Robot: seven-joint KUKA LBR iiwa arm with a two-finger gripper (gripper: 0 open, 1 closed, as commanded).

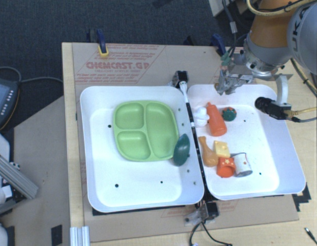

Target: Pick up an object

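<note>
A wooden bench stands on a dark carpet, and on it two shallow white bins lie side by side. The left bin holds a green divided plate, and a dark green object leans on the plate's right edge, close to the wall between the bins. In the right bin the small things gather near the left side: a white piece, an orange carrot-like piece, a small dark green ball just beside it, a tan piece, a yellow block, an orange-red piece and a grey can lying on its side. My pincer hangs over the far edge of the right bin, above the carrot-like piece and apart from it. Whether it is spread or pressed together I cannot tell, and I see no thing in it.
</note>
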